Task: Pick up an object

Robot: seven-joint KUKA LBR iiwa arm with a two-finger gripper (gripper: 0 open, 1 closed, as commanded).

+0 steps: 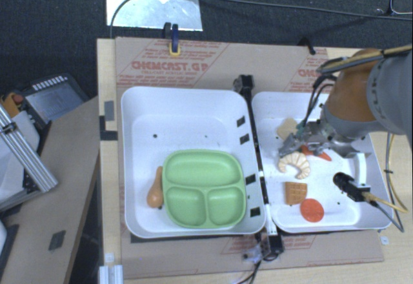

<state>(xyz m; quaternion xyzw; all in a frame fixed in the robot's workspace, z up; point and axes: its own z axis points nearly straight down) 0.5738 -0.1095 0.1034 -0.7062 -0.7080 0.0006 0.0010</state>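
Observation:
In the right bin [368, 215] a pale croissant [295, 164] lies near the middle. My gripper [301, 144] hangs just above the croissant's upper edge, reaching in from the right. A tan chunk [286, 128] sits behind the gripper, toward the bin's far side. A small orange-red piece [323, 155] pokes out beside the gripper, partly hidden by it. Nearer the front lie a square waffle [295, 192] and a red disc [312, 210].
The left bin [187, 105] holds a green divided plate [204, 187] at its front and a brown gourd-shaped item [155, 190] to the plate's left. A black divider [253, 147] runs between the bins. The arm's grey body [374, 92] overhangs the right bin's far right corner.

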